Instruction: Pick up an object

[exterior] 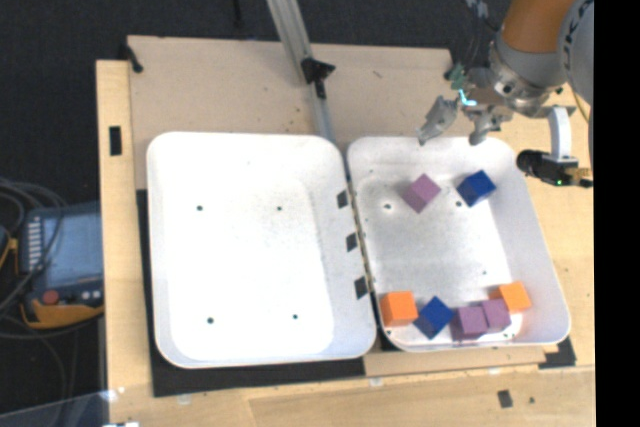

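Two fingers (436, 125) spread apart, nothing between, above right bin (545, 255).

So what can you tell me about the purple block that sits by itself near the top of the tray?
The purple block is a small cube, plain light purple with a matte, foam-like look. It lies turned cornerwise in the upper part of the right tray, resting flat on the white floor. Nothing touches it: a blue block sits just to its right with a gap between them, and the robot's hand is above it with open fingers and nothing between them.
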You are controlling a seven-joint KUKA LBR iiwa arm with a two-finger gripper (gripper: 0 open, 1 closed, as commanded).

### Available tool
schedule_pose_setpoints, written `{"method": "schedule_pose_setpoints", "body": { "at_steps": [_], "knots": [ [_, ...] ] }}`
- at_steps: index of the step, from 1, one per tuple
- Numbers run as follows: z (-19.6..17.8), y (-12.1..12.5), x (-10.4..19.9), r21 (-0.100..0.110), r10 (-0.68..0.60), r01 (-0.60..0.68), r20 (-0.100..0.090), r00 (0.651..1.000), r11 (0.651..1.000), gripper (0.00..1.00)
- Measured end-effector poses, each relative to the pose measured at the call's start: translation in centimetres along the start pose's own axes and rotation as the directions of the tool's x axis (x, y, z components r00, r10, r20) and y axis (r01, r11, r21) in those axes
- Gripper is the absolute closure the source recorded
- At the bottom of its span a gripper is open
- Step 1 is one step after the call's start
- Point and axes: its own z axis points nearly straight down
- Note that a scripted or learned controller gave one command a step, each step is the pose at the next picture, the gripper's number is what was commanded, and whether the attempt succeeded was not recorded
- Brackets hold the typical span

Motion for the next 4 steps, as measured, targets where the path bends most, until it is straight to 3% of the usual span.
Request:
{"method": "schedule_pose_setpoints", "body": {
  "at_steps": [1,4],
  "knots": [
    [-0.4,0.1,-0.1,-0.004,-0.002,0.002,0.004,1.000,1.000,0.00],
    [14.3,-0.3,-0.5,-0.002,0.002,-0.002,0.003,1.000,1.000,0.00]
  ]
}}
